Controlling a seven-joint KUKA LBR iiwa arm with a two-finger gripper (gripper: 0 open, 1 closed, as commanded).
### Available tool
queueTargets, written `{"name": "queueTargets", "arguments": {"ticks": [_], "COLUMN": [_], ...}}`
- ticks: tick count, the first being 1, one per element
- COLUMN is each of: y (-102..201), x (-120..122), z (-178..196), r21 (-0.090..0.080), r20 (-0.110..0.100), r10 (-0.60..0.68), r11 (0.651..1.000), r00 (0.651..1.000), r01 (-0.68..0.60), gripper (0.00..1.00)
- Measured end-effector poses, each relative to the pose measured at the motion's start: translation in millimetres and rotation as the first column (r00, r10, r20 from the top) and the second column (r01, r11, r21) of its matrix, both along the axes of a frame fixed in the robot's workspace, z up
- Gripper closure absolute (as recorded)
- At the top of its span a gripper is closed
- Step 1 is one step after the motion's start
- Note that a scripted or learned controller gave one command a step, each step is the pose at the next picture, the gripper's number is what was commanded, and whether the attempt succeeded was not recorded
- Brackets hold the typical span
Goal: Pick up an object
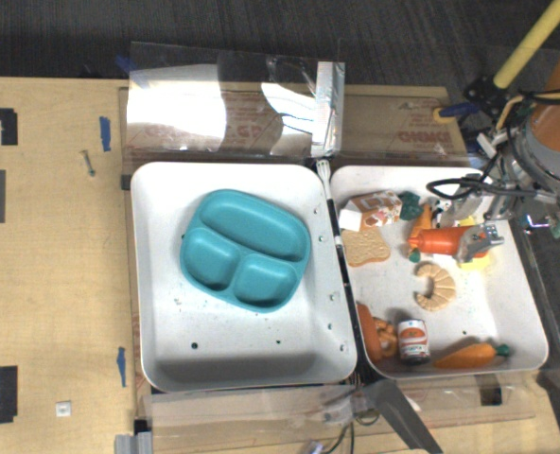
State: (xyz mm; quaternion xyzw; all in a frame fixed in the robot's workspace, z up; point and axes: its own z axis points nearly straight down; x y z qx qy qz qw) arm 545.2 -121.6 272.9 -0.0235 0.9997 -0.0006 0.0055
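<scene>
Because the toy foods lay crowded together in the right bin, a grab risked nudging a neighbour or closing on nothing. The gripper hung low at the bin's upper right, its opening impossible to judge. An orange carrot-like piece lay just beside it, toward the bin's middle.

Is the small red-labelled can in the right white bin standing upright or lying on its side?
Upright, as far as the view shows. The small red-labelled can shows its round light top facing up, label below, near the front wall of the right white bin.
</scene>
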Motion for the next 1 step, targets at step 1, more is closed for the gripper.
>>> {"name": "queueTargets", "arguments": {"ticks": [1], "y": [-1.6], "x": [-43.7], "z": [-108.5], "r21": [0.003], "r20": [-0.011], "r10": [0.218], "r11": [0.976], "r00": [0.976], "r01": [-0.218], "gripper": [1.00]}}
